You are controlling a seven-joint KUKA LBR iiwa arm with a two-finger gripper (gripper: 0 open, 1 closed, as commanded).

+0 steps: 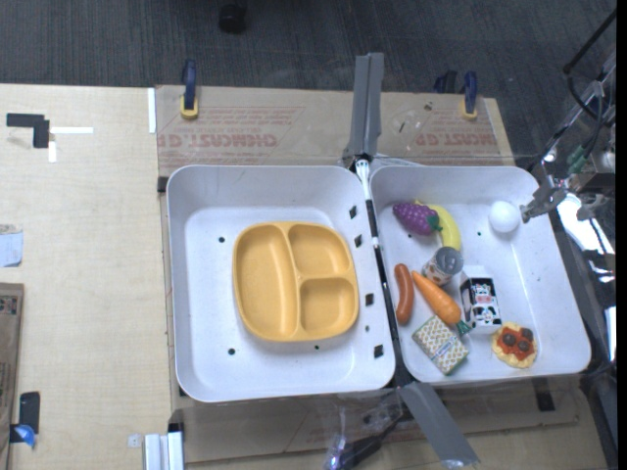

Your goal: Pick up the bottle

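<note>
Pale bench and two white bins are lying under me, and I am hanging my claw at the right bin's upper right rim, grip state unclear, while the bottle is sitting untouched mid-bin, everything left.

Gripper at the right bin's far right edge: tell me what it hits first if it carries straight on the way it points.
Probably the white ball. The gripper points left into the right bin, and the ball lies just ahead of it. Height is unclear, so it might pass over.
</note>
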